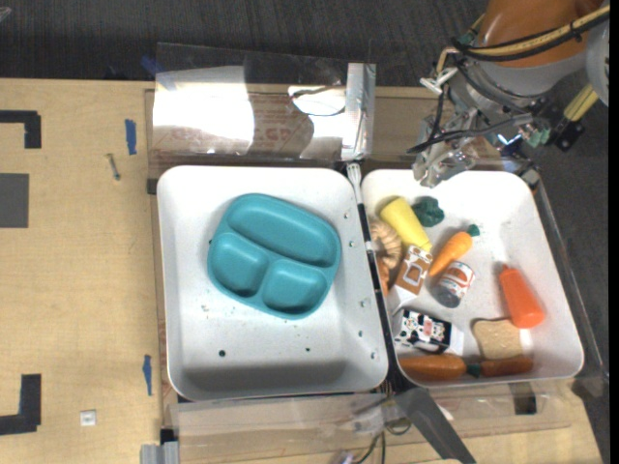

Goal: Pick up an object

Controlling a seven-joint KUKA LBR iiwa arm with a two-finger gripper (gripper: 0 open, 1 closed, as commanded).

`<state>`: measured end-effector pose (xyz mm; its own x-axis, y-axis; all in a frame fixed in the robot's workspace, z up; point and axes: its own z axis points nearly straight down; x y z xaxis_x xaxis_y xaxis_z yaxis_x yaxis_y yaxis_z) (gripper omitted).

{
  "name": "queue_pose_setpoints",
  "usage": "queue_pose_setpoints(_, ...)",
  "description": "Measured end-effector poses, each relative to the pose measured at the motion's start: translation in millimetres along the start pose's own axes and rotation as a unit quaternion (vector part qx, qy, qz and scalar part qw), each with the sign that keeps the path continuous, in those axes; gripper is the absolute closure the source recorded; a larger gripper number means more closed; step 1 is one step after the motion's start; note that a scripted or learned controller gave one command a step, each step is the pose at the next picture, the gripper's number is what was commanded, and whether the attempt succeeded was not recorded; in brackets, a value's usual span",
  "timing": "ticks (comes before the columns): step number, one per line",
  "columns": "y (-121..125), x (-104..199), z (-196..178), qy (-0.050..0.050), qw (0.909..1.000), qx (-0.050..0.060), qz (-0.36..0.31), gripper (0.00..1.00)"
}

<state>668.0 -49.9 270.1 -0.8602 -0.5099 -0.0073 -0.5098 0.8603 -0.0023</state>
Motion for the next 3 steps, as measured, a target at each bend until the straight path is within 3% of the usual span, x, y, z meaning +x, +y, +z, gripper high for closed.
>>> queue_pose_setpoints(1,2.2,-1.8,-1.2,-0.001,0.9955,0.001,-0.095,1.00)
queue_pose_setpoints(2,3.7,39.4,5.4,0.001,0.9839,-0.001,-0.179,1.00)
queue_pose_setpoints(3,-20.7,43.5,9.4,-0.001,0.9623,0.001,-0.272,1.00)
